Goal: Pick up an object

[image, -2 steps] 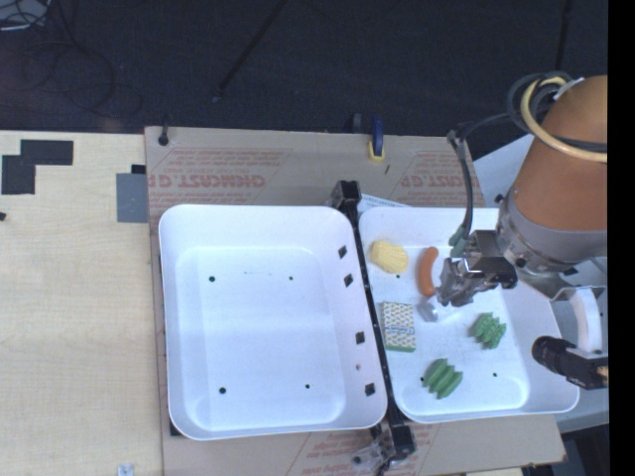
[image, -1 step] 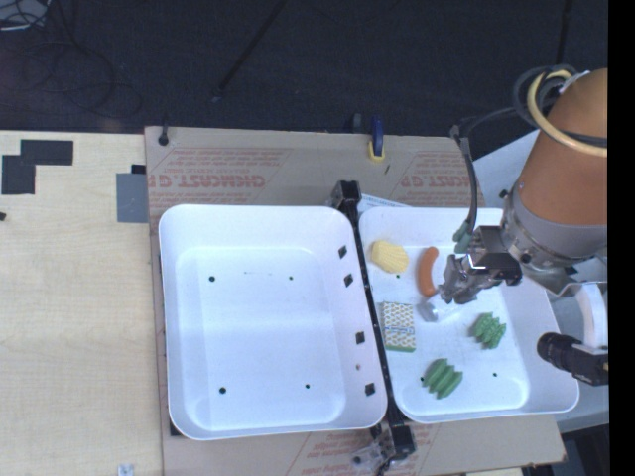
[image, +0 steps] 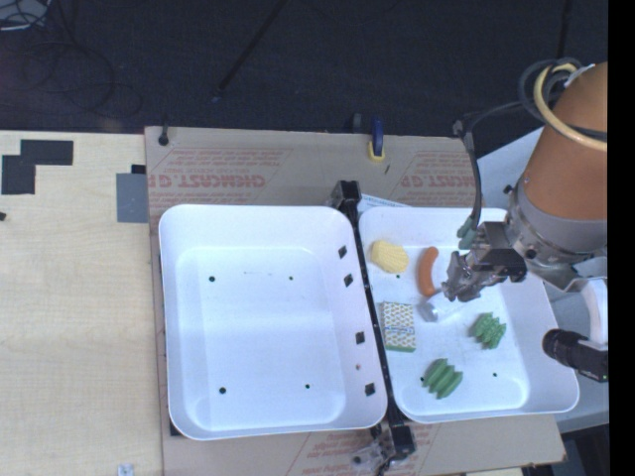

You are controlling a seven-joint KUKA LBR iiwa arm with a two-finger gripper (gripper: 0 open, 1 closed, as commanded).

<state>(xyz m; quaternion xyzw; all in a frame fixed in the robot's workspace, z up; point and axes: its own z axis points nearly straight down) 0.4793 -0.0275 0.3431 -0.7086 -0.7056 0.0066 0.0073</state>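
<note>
Your hand (image: 458, 288) sits over the right bin (image: 541, 390), low in its upper middle part. The orange sausage-shaped piece (image: 428, 270) lies just to the hand's left, close beside the dark finger assembly; you cannot tell from this view whether they touch. The yellow corn-like piece (image: 389, 257) lies further left, near the wall between the bins. The patterned block (image: 399, 326) lies below and left of the hand, against that same wall. Two green pieces lie nearer the front: one green piece (image: 487, 329) just below and right of the hand, the other green piece (image: 442, 378) lower, towards the bin's front edge.

Nothing is seen between the fingers. The fingertips blur into the dark mechanism, so whether the hand is spread or closed cannot be told from this view.

Your arm (image: 566, 167) enters from the right, its orange band high over the bin's right rim, the grey wrist below it angled down and leftward into the bin. A cable loops from the wrist up over the arm.

The left bin (image: 179, 266) sits alongside on the cardboard sheet (image: 248, 167) that covers the bench (image: 69, 296).
</note>
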